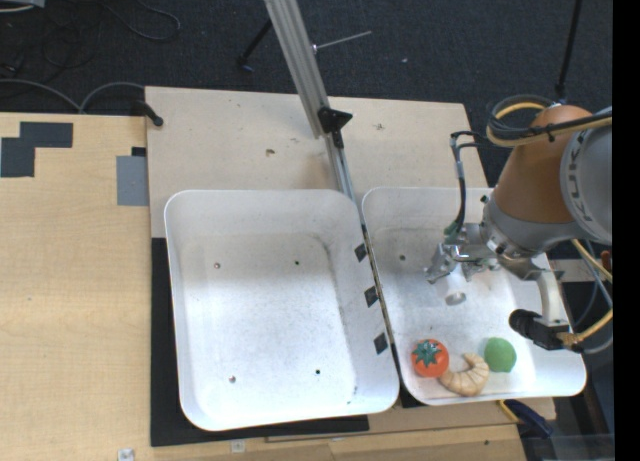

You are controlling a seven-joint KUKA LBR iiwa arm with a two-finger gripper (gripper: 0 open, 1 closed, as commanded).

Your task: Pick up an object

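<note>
Objects for picking lie clustered at the near edge of the right bin (420, 219): a green ball (500, 354), a tan croissant-shaped piece (466, 377) touching it, and a red tomato (430, 357) just beside that. The left bin (200, 239) sits alongside on the bench (230, 139). The arm (545, 184) hangs its pincer (452, 267) over bare bin floor, apart from the cluster, nothing between its fingers; whether they are spread or closed I cannot tell. A straight descent would likely grasp nothing. Crowded pieces could nudge one another, and the round ball may roll from the fingertips.
</note>
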